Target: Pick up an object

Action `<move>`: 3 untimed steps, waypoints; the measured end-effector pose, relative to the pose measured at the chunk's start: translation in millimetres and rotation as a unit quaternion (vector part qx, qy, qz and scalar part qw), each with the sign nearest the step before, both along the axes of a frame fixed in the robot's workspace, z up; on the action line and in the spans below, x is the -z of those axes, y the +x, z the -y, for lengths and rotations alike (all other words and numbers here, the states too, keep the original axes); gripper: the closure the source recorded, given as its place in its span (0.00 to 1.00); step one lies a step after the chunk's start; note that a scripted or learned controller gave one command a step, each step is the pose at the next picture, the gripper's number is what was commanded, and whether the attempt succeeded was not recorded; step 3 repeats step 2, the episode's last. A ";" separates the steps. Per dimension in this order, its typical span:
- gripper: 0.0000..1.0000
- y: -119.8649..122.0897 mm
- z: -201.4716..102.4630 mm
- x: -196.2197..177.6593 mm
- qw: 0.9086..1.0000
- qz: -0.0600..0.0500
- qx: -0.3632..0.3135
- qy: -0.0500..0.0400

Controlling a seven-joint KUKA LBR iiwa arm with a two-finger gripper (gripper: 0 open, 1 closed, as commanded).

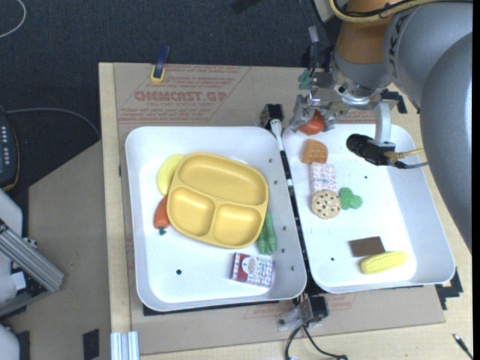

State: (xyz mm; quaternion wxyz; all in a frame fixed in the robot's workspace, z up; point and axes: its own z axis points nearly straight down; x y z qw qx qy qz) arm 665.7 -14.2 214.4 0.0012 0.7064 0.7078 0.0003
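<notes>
Pincer over right bin (around red piece).

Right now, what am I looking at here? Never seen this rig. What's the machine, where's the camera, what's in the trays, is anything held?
One camera, fixed above a bench, looks down at a slant. The grey machine with the orange band is a robot arm reaching in from the right. Its end effector sits at the far corner of the right bin, with a small red-orange item right at its tip. I can't tell whether that item is gripped or just lying under it.

The right bin also has a brown biscuit, a pink-white packet, a round cookie, a green piece, a brown block and a corn cob.

The left bin has a yellow divided plate, a banana, a carrot, a green vegetable and a small red box.
</notes>
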 end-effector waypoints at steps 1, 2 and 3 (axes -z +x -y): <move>1.00 4.6 -0.2 -4.5 1.000 0.001 0.000 0.000; 1.00 1.2 -1.7 -21.0 1.000 0.001 0.001 0.000; 1.00 1.2 -1.7 -21.0 1.000 0.001 0.001 0.000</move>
